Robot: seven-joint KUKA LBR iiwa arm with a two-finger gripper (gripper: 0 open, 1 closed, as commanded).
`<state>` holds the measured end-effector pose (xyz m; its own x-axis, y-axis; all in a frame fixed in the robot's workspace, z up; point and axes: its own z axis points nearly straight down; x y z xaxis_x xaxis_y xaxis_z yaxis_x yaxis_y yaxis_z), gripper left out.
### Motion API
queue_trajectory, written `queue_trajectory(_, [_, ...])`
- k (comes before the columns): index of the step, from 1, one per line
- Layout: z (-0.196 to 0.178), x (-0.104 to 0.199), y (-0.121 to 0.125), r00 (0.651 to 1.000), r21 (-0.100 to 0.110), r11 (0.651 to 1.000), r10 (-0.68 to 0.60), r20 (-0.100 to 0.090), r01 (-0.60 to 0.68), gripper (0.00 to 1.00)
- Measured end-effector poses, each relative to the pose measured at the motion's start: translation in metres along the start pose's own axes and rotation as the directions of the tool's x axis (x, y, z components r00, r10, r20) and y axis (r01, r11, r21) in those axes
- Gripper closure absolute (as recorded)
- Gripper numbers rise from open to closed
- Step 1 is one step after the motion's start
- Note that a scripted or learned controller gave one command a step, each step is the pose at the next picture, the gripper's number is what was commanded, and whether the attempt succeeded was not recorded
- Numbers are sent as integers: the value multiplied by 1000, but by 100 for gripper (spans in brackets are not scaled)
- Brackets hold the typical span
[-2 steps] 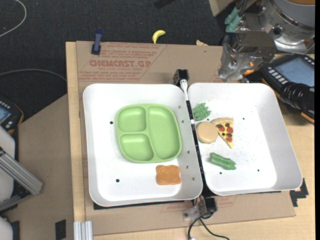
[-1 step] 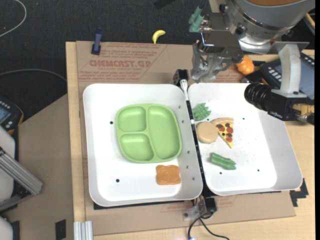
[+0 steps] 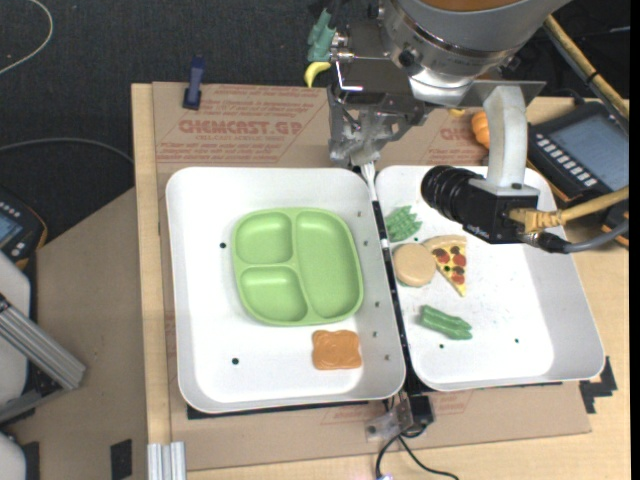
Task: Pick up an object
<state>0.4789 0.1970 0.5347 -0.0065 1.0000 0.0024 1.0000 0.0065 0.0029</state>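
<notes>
My gripper [image 3: 366, 148] hangs over the back rim where the two bins meet, above all the objects and touching none. The left bin [image 3: 195, 268] holds a green divided plate [image 3: 298, 266] and an orange toy food piece [image 3: 336, 349] near its front right. In the right bin [image 3: 560, 308] lie a green leafy piece [image 3: 403, 223], a round tan cookie [image 3: 411, 266], a pizza slice [image 3: 452, 263] and a green pea pod [image 3: 444, 322]. These four sit in the bin's left half, in front of and to the right of the gripper.
A black camera unit [image 3: 470, 205] on a white bracket, with cables, juts over the back of the right bin. The arm's wide body [image 3: 470, 18] covers the back centre. A tablet [image 3: 585, 153] lies at the right, a blue clip [image 3: 193, 83] on the board behind the left bin.
</notes>
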Motion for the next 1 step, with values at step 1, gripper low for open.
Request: queue_trajectory(1, [65, 17, 39, 1000, 11, 1000, 7, 6, -7, 100])
